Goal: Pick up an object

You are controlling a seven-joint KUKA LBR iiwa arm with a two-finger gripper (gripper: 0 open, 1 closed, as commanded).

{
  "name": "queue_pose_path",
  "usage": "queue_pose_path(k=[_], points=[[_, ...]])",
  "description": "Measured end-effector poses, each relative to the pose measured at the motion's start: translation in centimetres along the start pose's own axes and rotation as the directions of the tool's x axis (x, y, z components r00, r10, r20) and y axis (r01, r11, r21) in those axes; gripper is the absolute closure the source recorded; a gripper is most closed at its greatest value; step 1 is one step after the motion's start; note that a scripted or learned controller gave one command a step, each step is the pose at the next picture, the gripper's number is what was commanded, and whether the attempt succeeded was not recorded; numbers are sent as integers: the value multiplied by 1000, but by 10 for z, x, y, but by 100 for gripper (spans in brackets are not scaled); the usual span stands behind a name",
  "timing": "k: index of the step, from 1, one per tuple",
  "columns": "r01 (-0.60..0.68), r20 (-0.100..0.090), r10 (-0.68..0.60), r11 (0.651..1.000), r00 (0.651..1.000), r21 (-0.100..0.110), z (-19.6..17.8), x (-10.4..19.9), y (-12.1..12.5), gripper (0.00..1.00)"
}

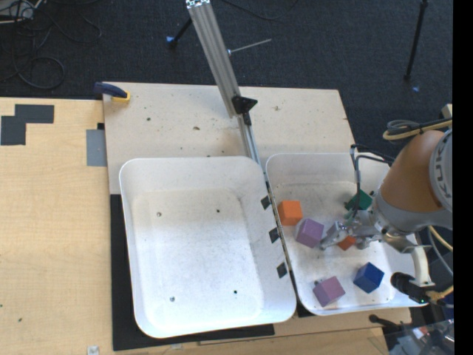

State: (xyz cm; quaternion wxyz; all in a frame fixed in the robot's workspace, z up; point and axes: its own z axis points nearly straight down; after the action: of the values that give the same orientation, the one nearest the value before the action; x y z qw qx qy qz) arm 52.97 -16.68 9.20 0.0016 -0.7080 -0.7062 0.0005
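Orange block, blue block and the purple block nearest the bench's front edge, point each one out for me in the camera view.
orange block (290, 212), camera view, middle of its top face.
blue block (368, 277), camera view, centre of the cube.
front purple block (328, 291), camera view, middle of its top face.

Landmark: orange cube (290, 212), right bin (310, 170). Crowded to its right: purple cube (310, 233) just beside it, gripper (341, 235) past that, green piece (362, 200) near the arm (414, 183). Second purple cube (328, 291) and blue cube (368, 277) sit below, apart. Bin floor above the orange cube is open. Left bin (140, 198), beyond the divider clips, offers wide free floor.
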Motion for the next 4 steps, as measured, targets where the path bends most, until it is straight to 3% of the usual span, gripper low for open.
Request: queue_pose_path(k=[1,3,4], points=[[-7,-1,7,1000,1000,1,-10,-1,-1,100],[3,2,-3,1000,1000,-6,-124,0,-1,100],[7,-2,-7,1000,1000,1,-119,55,3,100]])
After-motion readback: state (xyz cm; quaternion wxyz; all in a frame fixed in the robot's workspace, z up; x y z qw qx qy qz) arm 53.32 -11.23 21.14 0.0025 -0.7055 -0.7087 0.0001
